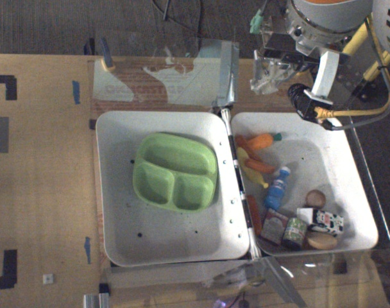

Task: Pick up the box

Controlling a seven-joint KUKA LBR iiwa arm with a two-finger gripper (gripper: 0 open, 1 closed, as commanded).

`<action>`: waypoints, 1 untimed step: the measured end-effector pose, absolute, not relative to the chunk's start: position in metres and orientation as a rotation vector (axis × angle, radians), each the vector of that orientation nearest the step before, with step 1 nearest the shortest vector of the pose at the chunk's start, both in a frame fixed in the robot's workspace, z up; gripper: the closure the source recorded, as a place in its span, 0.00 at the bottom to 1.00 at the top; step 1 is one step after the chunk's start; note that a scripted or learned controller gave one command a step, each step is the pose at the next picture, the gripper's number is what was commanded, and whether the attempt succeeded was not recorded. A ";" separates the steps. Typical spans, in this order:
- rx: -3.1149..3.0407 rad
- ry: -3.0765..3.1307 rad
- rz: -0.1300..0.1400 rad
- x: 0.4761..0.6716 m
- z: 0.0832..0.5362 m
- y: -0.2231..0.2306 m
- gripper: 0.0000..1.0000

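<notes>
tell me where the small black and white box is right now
In the camera view, the small black and white box lies in the right white bin, near its front right corner, between a round brown piece and a tan one.

The arm [336, 5] is cut off by the top and right picture edges, the state of the hand [267, 76] cannot be resolved through its translucent fingers, and the box [274, 226] lies partly hidden under the blue bottle [278, 188] and neighbouring small items.
</notes>
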State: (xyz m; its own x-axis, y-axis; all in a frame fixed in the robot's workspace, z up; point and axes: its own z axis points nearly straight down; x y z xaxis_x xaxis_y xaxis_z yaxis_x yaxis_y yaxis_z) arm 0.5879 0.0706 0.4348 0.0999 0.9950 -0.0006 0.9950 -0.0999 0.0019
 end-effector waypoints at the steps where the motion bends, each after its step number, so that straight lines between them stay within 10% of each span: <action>1: 2.113 2.327 -0.004 0.569 0.406 0.214 1.00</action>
